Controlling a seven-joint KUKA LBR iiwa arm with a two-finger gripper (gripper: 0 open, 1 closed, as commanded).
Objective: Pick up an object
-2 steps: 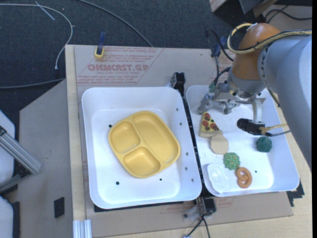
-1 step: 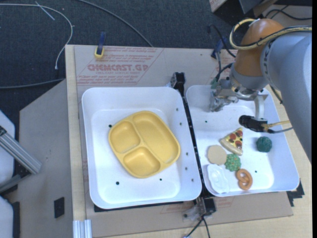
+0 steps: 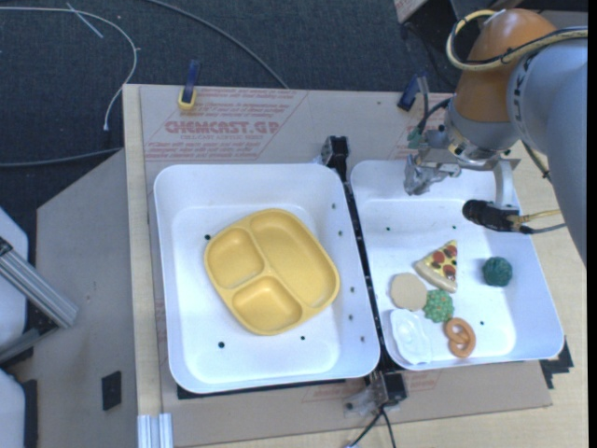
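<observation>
Claw (image 3: 422, 177) over right bin's (image 3: 532, 329) far corner, finger spread unclear; arm (image 3: 550, 73) cut off right; white item (image 3: 411, 334) indistinct.

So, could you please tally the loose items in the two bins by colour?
Yellow: 2, divided tray, pizza slice
Green: 2, ball, broccoli
Tan: 1, cookie
White: 1, white piece
Orange-brown: 1, pretzel
Total: 7

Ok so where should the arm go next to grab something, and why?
Probably toward the bin's near side and down over the pizza slice. The gripper sits at the far end of the right bin, with the toys all clustered toward the near end, and the slice is the closest of them.
</observation>
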